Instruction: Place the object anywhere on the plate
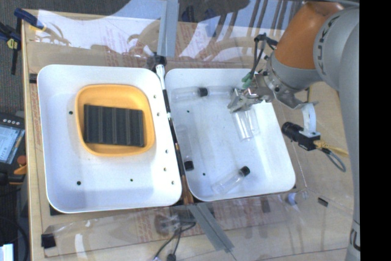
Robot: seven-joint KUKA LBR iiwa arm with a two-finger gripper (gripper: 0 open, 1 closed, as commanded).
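Two white bins sit side by side on the bench. Clear tube [247, 125] lies in the right bin [278, 177], just under the hand [243, 101]; its outline is faint against the white. Hand hovers above it, fingers too blurred to call open or closed. Plate [114, 120] waits in the left bin [55, 186], well apart. Nothing placed yet: grasp, carry and drop all remain, I'd say.
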